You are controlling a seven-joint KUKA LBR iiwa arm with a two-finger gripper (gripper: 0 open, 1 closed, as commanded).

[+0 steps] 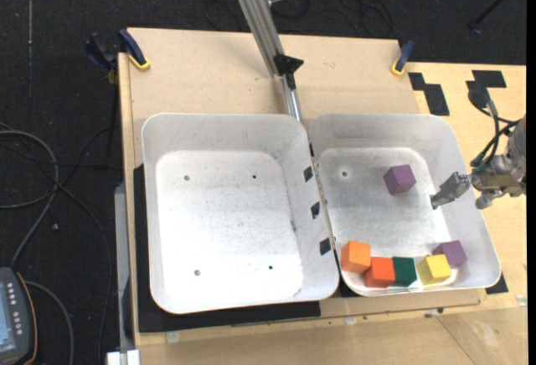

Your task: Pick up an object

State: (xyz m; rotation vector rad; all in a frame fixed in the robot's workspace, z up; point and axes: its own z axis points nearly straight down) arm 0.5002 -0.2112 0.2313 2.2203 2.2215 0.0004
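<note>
Six small blocks lie in the right bin (423, 131), none between the gripper's fingers, so the pick is judged not yet made. The gripper (467, 189) sits over that bin's right rim, at the arm's entry side; one finger (446, 190) slants down-left into the bin, the other is hard to separate from the wrist hardware, and whether they stand wide or narrow cannot be told. Nearest to it is the purple cube (399, 178), alone on the open floor toward the bin's upper middle, apart from the gripper and clear of any wall; that isolation makes it the likeliest and easiest target, since fingers could close around it from either side. The other five crowd the bin's near edge: an orange block (356, 254), a red-orange block (381, 270) touching it, a green block (404, 271), a yellow block (434, 268), and a second purple block (453, 252) just beside the yellow one near the right corner. Packed side by side against the sloping wall, they leave little room for fingers, so a grasp there looks riskier. The left bin (159, 146) shows bare white floor with faint speckling. Both bins rest side by side on the wooden bench (209, 70), touching along their shared middle edge.
</note>
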